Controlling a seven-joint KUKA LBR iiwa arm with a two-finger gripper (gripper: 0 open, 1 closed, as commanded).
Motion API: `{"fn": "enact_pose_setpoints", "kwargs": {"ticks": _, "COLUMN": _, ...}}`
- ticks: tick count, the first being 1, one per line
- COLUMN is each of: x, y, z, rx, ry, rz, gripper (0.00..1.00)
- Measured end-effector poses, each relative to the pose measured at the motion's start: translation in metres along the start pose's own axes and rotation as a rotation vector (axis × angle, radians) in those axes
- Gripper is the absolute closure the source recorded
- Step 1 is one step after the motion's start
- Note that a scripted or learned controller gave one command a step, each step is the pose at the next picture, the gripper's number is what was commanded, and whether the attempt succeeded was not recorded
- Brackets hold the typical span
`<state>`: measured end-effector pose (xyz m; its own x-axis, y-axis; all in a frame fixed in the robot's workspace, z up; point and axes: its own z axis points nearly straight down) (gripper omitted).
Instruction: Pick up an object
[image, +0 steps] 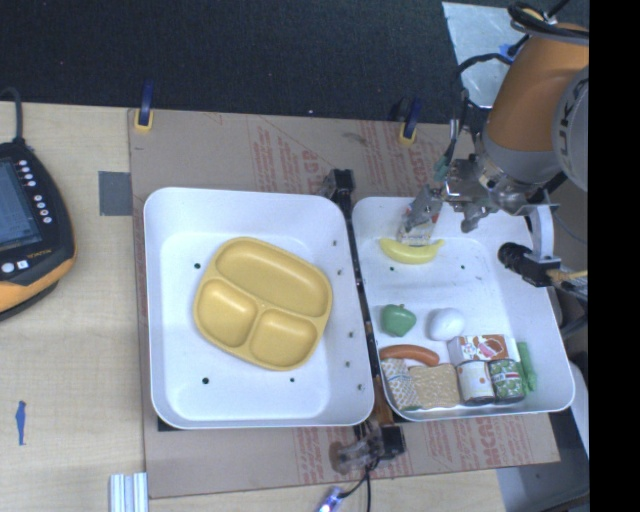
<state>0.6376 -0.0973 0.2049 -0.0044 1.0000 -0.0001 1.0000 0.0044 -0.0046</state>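
Observation:
A yellow banana (411, 250) lies near the back left of the right bin (540, 300). My gripper (421, 218) hangs right over the banana's back edge, its dark fingers pointing down at it and close to touching. Further forward in the same bin lie a green pepper (398, 319), a white egg (446, 324), a red sausage (409, 354), a piece of bread (433, 385) and two small cans (488, 372).
The left bin (170, 300) holds a yellow divided plate (262, 302). A teach pendant (30, 235) lies on the bench at the far left. A black clamp (340, 183) sits between the bins at the back.

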Motion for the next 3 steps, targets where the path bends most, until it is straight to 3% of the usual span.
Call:
{"fn": "enact_pose_setpoints", "kwargs": {"ticks": 1, "x": 0.000, "y": 0.000, "z": -0.010, "rx": 0.002, "ry": 0.000, "rz": -0.002, "gripper": 1.00}}
{"fn": "enact_pose_setpoints", "kwargs": {"ticks": 2, "x": 0.000, "y": 0.000, "z": -0.010, "rx": 0.002, "ry": 0.000, "rz": -0.002, "gripper": 0.00}}
{"fn": "enact_pose_setpoints", "kwargs": {"ticks": 3, "x": 0.007, "y": 0.019, "z": 0.012, "rx": -0.003, "ry": -0.002, "rz": -0.001, "gripper": 0.00}}
